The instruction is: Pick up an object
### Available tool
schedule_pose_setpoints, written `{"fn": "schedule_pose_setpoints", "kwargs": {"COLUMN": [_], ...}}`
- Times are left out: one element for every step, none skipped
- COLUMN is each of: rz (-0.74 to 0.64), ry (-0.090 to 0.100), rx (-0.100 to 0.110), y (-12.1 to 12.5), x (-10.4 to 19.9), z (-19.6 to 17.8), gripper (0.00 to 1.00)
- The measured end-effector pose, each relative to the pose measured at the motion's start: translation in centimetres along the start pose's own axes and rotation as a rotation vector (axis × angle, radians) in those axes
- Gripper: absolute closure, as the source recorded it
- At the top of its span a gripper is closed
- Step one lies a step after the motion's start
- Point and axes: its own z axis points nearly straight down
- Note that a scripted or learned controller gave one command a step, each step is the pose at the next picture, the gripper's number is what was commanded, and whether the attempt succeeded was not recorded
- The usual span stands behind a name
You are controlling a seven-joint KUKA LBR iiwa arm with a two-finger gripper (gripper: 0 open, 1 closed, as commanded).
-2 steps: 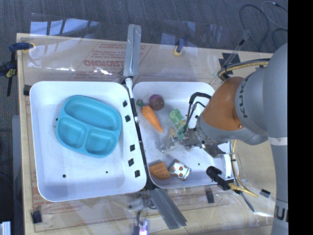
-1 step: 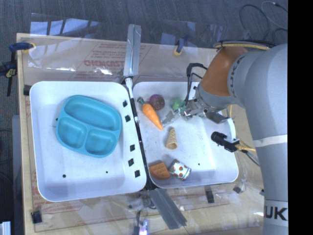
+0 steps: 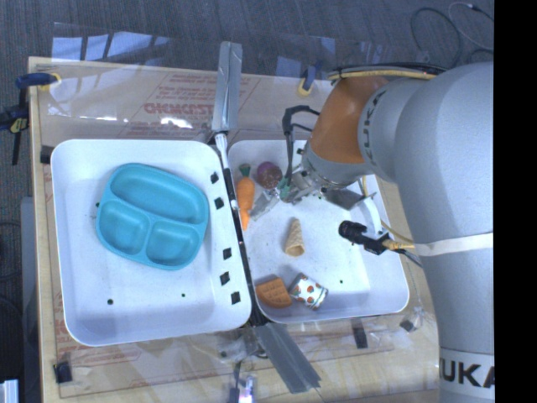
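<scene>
In the right bin (image 3: 382, 288) lie an orange carrot (image 3: 244, 195) against the left wall, a dark purple round fruit (image 3: 268, 173) at the back, a tan cone (image 3: 294, 237) in the middle, a brown bread piece (image 3: 273, 292) and a small spotted cup (image 3: 309, 292) at the front. My gripper (image 3: 268, 200) reaches down from the orange-banded wrist (image 3: 340, 133) and sits low, just right of the carrot and below the purple fruit. I see nothing held in it.
The left bin (image 3: 75, 309) holds a blue divided plate (image 3: 153, 217). A divider with black clips (image 3: 228, 250) separates the bins. The arm's grey body (image 3: 445, 166) covers the right bin's right side. A black part (image 3: 357, 232) sticks out near the cone.
</scene>
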Motion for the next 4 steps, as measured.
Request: {"fn": "schedule_pose_setpoints", "kwargs": {"rz": [0.150, -0.034, 0.126, 0.207], "ry": [0.015, 0.011, 0.016, 0.015], "rx": [-0.004, -0.008, -0.003, -0.004], "y": [-10.0, 0.8, -10.9, -5.1], "x": [0.1, -5.3, -3.0, -5.1], "z": [-8.0, -0.8, 0.5, 0.4], "gripper": [0.00, 0.00, 0.00, 0.00]}}
